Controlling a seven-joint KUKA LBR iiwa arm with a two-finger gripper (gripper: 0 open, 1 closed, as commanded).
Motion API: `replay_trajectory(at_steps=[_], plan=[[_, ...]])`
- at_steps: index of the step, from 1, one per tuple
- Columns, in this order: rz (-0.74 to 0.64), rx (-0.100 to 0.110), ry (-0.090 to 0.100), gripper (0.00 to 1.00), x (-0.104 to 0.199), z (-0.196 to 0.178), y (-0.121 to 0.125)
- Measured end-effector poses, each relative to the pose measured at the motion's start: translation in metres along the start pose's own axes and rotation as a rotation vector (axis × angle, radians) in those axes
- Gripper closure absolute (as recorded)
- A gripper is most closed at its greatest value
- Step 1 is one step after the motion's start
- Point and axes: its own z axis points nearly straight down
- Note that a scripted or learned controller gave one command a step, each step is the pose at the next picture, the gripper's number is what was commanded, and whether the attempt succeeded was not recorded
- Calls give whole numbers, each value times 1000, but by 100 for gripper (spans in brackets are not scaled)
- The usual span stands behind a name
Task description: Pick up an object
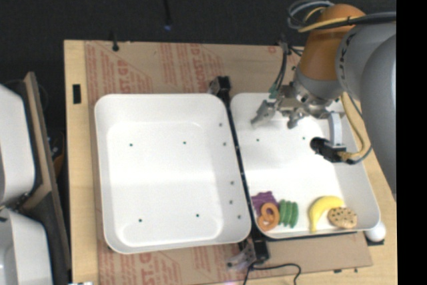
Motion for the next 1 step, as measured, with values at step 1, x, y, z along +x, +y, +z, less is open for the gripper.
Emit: replay_trajectory(at_steps=[1], plan=[[1, -7, -1, 100, -1, -14, 1]])
